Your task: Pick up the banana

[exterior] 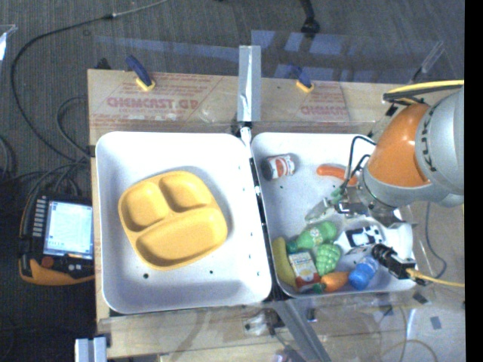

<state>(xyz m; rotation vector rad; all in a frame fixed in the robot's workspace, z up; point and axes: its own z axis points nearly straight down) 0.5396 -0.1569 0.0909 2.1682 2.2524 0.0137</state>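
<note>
**Banana lying at the right bin's left wall, arm hovering over the clutter**

You are looking at the banana [281, 261] lying lengthwise along the left wall of the right bin [302, 148], near its front corner. It is touching a small juice carton [302, 267] on its right side, and a green toy [317, 237] is sitting just beside its upper end. A green grape cluster [327, 259], an orange carrot-like piece [334, 280] and a blue item [362, 274] are crowding the same corner.

The gripper [343, 200] is hanging over the middle of the right bin, well to the right of the banana and nearer the green toy. You cannot tell from this view whether its fingers are apart or together; wrist hardware is hiding them, and nothing is visibly held.

To do this step well, you are wanting the arm travelling left and toward the front until it is centred over the banana's middle. Consider turning the wrist so the fingers are straddling the banana's narrow width, one toward the bin wall and one toward the carton. That gap on the wall side is looking tight, so a finger may be catching the rim or nudging the carton instead. The yellow tray [173, 219] in the left bin [121, 277] is playing no part here.
</note>
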